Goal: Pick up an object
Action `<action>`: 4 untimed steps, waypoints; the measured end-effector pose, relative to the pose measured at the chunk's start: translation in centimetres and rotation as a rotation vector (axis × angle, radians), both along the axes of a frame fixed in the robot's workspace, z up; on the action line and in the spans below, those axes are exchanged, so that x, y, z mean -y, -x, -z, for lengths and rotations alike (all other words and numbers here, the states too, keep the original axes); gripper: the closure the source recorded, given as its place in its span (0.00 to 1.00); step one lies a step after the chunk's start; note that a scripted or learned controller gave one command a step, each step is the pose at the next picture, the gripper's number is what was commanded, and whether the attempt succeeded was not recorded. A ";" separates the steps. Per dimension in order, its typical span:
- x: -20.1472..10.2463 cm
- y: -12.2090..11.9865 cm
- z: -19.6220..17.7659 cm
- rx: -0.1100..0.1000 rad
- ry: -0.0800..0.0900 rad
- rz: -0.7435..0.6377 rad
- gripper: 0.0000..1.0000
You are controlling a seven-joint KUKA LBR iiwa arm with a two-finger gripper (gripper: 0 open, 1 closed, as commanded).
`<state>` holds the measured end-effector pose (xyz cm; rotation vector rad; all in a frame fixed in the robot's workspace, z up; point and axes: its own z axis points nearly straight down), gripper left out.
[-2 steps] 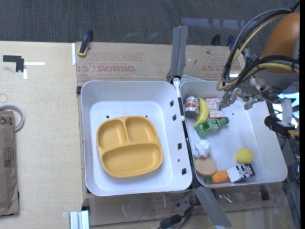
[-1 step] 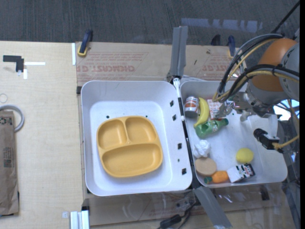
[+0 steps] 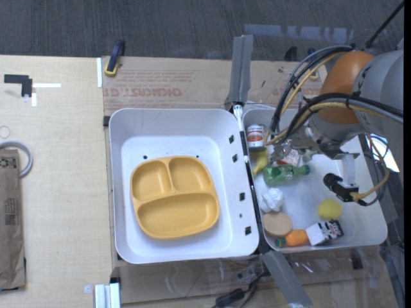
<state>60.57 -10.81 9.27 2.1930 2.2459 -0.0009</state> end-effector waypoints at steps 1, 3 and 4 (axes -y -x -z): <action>6.9 1.2 -1.9 -0.001 0.000 0.216 0.00; 8.1 11.9 -5.2 -0.004 -0.001 0.100 0.00; 7.5 12.8 -6.8 -0.003 -0.002 -0.156 0.00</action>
